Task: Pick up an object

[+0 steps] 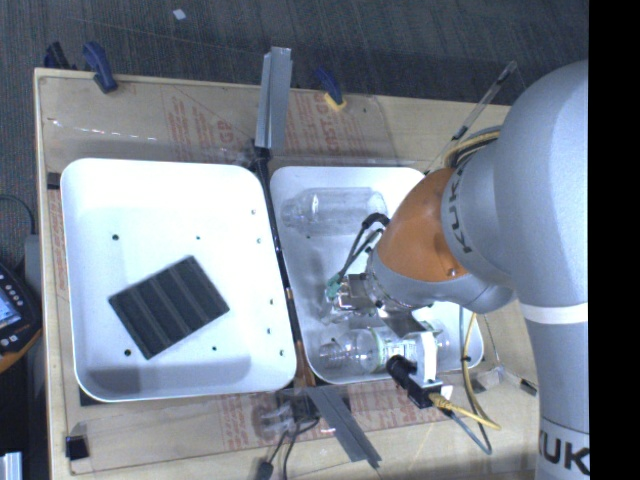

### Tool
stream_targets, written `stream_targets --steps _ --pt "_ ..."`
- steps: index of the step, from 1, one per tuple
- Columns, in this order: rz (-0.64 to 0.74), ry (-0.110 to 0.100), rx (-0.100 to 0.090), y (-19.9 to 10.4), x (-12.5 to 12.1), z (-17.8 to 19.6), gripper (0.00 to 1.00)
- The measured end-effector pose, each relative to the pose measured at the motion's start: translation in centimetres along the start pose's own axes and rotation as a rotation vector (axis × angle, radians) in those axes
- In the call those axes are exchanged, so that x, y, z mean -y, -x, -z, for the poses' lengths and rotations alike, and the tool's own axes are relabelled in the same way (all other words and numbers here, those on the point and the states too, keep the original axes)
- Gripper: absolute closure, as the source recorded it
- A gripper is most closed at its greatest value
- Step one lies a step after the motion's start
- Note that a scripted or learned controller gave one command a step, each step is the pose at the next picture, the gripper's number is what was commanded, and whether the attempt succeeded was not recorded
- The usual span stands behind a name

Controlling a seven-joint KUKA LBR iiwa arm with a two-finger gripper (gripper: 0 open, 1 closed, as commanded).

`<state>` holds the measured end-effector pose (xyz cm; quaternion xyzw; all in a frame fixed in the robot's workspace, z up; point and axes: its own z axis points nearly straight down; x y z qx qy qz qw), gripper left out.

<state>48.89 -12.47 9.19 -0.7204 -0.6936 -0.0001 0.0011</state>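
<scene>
Clear bottle (330,211) in right white bin (300,268)

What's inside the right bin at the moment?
In the right bin a clear plastic bottle lies near the far wall, and another clear bottle-like item near the front wall. The arm covers the bin's middle and right side, so anything beneath it is hidden.

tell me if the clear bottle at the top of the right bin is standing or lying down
Lying down: the clear bottle rests on its side across the right bin, long axis running left to right.
</scene>
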Motion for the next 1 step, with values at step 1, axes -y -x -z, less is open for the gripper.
stream_targets --steps 1 --pt "0.0 0.0 0.0 0.01 0.0 0.0 0.0"
